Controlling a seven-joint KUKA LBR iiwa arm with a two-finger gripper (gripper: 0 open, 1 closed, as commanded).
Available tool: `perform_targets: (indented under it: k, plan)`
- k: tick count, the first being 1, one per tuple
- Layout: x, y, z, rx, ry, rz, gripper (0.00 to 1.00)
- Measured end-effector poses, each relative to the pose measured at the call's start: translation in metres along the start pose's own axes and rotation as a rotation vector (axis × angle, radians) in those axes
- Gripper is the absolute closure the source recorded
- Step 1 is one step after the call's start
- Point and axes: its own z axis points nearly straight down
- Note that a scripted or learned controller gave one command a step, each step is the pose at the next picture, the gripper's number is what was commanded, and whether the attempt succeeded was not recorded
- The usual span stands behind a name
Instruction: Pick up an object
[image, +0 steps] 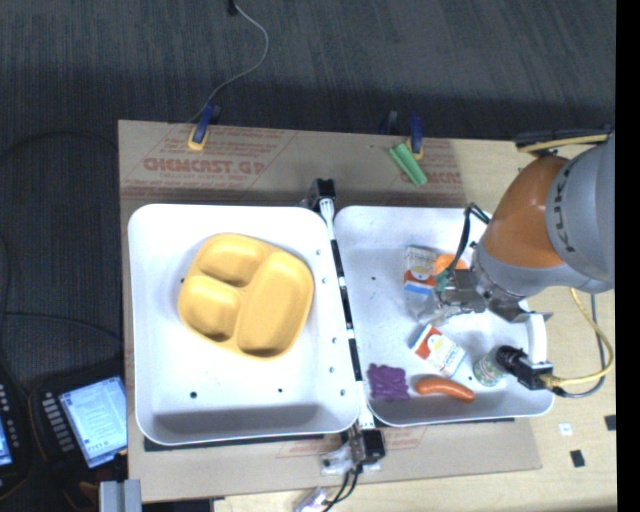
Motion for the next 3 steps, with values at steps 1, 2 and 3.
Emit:
perform_targets:
  k: [1,2,3]
  plan:
    - [0.0,0.0,0.0,0.0,0.0,0.0,0.0]
    - [0.039,-0.053,0.016,-0.017,-0.007,0.001,0.0]
    - [0.039,-0.052,0.006,-0.017,-0.006,0.001,1.0]
